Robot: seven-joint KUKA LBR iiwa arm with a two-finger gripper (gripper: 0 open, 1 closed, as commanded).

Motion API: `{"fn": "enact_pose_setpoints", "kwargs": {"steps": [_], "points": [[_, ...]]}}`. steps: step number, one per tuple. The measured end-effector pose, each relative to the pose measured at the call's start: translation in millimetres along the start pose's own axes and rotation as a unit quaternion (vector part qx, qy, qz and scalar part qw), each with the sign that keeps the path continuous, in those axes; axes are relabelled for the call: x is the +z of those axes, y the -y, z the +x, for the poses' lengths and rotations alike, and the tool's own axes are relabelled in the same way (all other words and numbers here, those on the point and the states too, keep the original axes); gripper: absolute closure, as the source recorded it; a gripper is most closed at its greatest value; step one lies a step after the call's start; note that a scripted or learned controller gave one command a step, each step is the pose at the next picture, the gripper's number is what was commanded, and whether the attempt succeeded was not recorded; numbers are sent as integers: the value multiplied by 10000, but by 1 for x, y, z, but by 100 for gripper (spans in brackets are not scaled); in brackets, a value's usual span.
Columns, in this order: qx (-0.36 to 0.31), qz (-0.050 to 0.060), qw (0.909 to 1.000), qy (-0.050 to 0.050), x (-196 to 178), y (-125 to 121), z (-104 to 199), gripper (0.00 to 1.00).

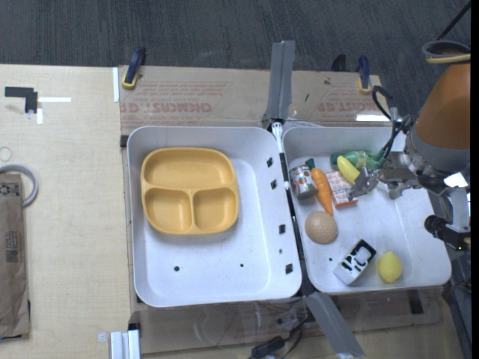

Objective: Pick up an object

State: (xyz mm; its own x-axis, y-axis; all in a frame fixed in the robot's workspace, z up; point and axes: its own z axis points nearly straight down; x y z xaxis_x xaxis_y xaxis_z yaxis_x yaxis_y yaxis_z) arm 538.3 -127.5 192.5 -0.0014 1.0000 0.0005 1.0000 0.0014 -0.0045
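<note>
The gripper (pixel 368 182) hangs at the right of the frame beside the carrot (pixel 323 191); I cannot tell its state. It should descend straight over one object.

Right bin (pixel 419 275): crowded along its left and upper part. A small can (pixel 301 182), carrot (pixel 322 190), red packet (pixel 341 189) and yellow-green item (pixel 350 164) sit bunched together, touching or nearly so. The gripper (pixel 368 181) hangs just beside that cluster. Lower down, a tan ball (pixel 321 227), a black-and-white box (pixel 354 261) and a lemon (pixel 389 267) lie apart, with bare floor between them and toward the right wall.

Left bin (pixel 217 275): 1 yellow divided tray (pixel 190 191) in the upper left; lower and right floor open.
</note>
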Motion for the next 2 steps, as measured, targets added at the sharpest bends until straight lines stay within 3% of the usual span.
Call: {"fn": "enact_pose_setpoints", "kwargs": {"steps": [1,2], "points": [[373,-22,9993,11,-51,16,-39,0],[-363,-20,9993,11,28,-56,-30,0]]}}
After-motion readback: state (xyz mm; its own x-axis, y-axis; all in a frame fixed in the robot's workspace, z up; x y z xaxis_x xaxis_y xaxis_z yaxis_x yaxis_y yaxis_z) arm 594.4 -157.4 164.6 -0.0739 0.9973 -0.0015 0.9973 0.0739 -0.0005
